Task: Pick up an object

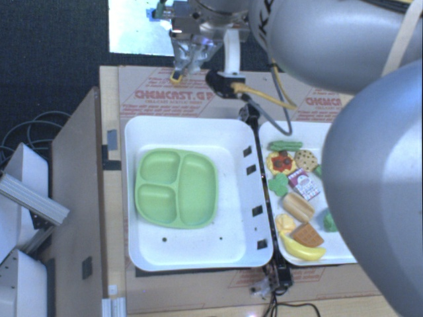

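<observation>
Camera view puts my gripper at upper centre, above both bins; I cannot tell its state. Toy food sits at right: the hotdog looks light, stiff, best pinched across its middle

Red "CHEMCAST GP" print repeats across the brown board.

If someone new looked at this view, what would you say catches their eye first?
Probably the grey arm bulking across the upper right. Next, the light green divided plate lying alone in the left white bin, and the jumble of toy food in the right bin, with a yellow banana near its front edge.
</observation>
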Available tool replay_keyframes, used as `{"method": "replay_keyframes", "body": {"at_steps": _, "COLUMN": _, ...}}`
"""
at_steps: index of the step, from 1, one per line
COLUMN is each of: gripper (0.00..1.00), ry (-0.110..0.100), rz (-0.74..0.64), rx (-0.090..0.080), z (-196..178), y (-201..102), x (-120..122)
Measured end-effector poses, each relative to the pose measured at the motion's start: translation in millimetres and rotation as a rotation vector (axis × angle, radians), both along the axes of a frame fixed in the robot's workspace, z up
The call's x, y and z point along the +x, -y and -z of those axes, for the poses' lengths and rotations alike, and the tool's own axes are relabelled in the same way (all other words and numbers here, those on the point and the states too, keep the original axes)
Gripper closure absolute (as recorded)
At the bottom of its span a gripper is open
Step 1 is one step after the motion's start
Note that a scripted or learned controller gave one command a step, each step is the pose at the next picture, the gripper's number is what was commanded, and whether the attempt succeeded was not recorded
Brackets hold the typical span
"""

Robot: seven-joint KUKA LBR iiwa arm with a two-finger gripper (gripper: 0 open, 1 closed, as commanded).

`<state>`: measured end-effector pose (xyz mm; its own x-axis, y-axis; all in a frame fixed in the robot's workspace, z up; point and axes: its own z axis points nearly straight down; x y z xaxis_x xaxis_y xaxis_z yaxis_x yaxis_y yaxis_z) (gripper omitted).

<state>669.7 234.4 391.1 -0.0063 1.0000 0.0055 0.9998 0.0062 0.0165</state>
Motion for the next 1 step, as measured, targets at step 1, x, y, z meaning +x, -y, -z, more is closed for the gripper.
{"method": "replay_keyframes", "body": {"at_steps": 1, "gripper": 0.00, "ry": -0.014, "rz": 0.000, "rx": -0.005, "z": 9.6, "y": -0.1, "x": -1.1}}
